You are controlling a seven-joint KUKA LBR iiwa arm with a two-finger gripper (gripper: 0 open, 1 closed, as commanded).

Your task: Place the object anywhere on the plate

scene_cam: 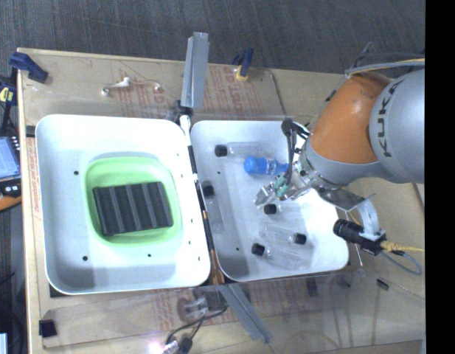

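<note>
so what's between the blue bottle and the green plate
In the camera view, between the blue bottle and the green plate lie a small black cap, bare white floor of the right bin, then the two bins' adjoining rims.

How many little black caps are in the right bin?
5: one near the top left, one by the left wall, one in the middle, two near the bottom. The arm may hide more.

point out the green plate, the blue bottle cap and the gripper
green square plate with dark ridged insert [102, 174]: camera view, on its bare upper-left green rim
blue bottle cap [255, 166]: camera view, on the cap's middle
gripper [275, 192]: camera view, midway between its fingertips
</note>
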